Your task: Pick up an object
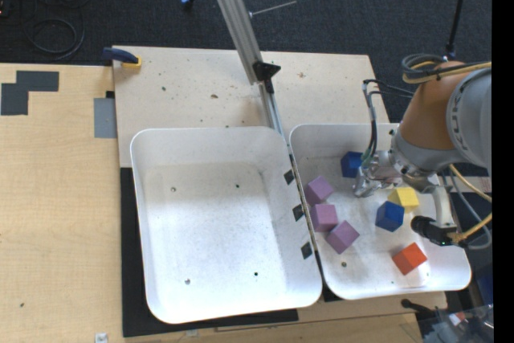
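The right bin (450,279) holds several small blocks. Three purple blocks (324,215) lie in a column near its left wall. One blue block (350,164) sits at the back and another blue block (389,216) lies in the middle. A yellow block (404,198) and an orange-red block (410,259) lie further right. My gripper (368,184) hangs low over the bin floor, just right of and below the back blue block and left of the yellow block. I see no block held in it.
The left bin (161,173) stands beside the right one, with a slanted metal pole (241,28) rising behind the divide. Black clips (297,211) mark the shared wall. Cables (372,116) hang from the arm over the right bin's back edge.
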You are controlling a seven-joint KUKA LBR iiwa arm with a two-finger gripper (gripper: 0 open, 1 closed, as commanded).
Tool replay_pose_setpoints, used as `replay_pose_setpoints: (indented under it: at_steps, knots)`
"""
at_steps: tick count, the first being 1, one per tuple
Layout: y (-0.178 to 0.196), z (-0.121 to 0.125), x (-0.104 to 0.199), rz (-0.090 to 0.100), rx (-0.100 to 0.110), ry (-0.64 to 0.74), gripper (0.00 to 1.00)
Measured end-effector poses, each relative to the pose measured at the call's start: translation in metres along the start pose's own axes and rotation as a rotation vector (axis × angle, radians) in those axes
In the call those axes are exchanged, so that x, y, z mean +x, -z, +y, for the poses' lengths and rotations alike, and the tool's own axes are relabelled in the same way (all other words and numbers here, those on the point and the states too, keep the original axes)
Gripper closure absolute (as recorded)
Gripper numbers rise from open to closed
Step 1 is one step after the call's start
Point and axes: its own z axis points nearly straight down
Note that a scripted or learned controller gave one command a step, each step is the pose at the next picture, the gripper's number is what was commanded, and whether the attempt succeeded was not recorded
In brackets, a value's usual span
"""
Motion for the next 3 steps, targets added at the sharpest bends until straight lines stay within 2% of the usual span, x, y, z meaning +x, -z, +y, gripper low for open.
replay_pose_setpoints:
  at_steps: [1, 3]
  knots:
    - [0.061, -0.005, 0.003, -0.002, -0.005, 0.006, 1.00]
    - [0.146, -0.005, 0.000, -0.002, -0.005, 0.008, 1.00]
